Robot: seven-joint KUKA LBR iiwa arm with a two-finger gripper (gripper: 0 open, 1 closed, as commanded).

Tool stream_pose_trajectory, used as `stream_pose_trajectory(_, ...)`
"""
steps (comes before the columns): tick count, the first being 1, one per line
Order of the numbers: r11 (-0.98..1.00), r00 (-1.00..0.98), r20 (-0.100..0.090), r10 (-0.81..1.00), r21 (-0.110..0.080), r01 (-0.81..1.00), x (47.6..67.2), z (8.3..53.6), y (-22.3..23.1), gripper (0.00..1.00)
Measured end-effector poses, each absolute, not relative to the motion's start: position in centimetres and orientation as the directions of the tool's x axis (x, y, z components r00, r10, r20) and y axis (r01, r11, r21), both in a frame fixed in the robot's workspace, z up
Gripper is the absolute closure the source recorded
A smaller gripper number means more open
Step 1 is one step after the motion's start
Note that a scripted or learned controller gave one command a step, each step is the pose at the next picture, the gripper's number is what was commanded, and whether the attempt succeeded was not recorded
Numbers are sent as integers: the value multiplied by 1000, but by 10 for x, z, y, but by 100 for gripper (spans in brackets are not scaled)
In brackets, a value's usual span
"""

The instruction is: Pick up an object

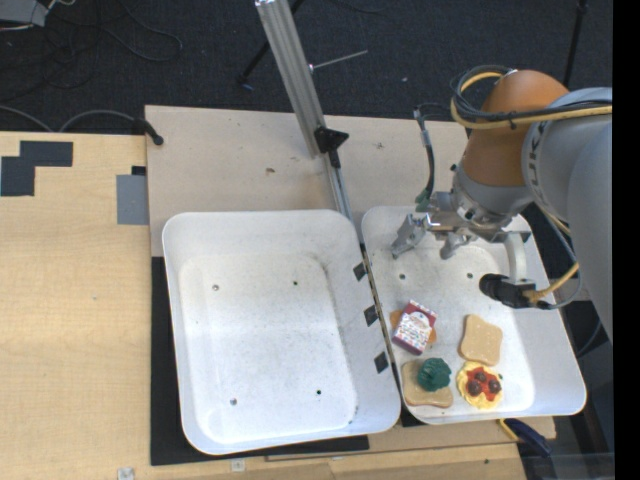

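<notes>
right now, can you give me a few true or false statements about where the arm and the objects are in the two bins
1. The gripper is over the right bin. True.
2. The gripper holds the slice of bread. False: nothing is between its fingers, and the bread lies in the bin nearer the front.
3. The green object rests on a second bread slice. True.
4. The small red and white packet lies in the left bin. False: it is in the right bin, near the divider side.
5. The yellow item with red pieces lies beside the green object. True.
</notes>
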State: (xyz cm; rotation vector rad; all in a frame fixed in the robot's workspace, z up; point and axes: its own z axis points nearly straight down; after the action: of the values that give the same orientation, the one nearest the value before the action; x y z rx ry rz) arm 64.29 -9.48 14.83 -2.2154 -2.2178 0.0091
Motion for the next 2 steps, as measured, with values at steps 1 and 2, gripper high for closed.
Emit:
stream_pose_trajectory(1, 0, 0, 1, 1000, -9, 1000, 641, 94, -93, 0)
stream_pose_trajectory(2, -3, 3, 1, 1000, -4, 1000, 643, 108, -95, 100)
